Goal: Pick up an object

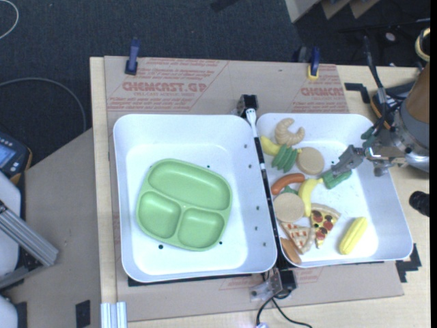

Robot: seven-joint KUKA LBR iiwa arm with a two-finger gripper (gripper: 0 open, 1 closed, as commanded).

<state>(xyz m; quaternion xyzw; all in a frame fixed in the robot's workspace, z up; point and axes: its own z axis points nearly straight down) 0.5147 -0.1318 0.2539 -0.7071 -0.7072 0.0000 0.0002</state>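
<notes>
Near edge of right bin [392, 203]: toy corn cob [353, 235] lying tilted at the front right, apart from the rest. Left of it a pizza slice [323, 222], red with toppings, and a waffle-pattern wedge [297, 236] just beside it, close to the bin's front left corner. A round tan bun [289, 206] sits touching the wedge's upper side. A yellow banana-like piece [308, 190] stands between bun and pizza slice. A red sausage [287, 182] lies tilted just above the bun, near the divider.

Left bin [130, 183]: green three-compartment tray [183, 203] lying flat, roughly centred, slightly rotated.

Mid right bin: gripper [339, 167] low over the bin floor, arm coming in from the right with grey wrist housing. A small green object [336, 178] lies right at the fingertips, touching or just under them; can't tell if it is between the fingers or beside them, and can't tell if the fingers are spread or closed.

Farther back: round tan cookie-like disc [311, 160], green pepper-like piece [285, 158] to its left, small yellow piece [270, 145] by the divider, croissant [289, 131] at the far side of the bin.

Beyond: cardboard sheet [164, 84] under both bins, two blue clamps [132, 57] at its far edge.
</notes>
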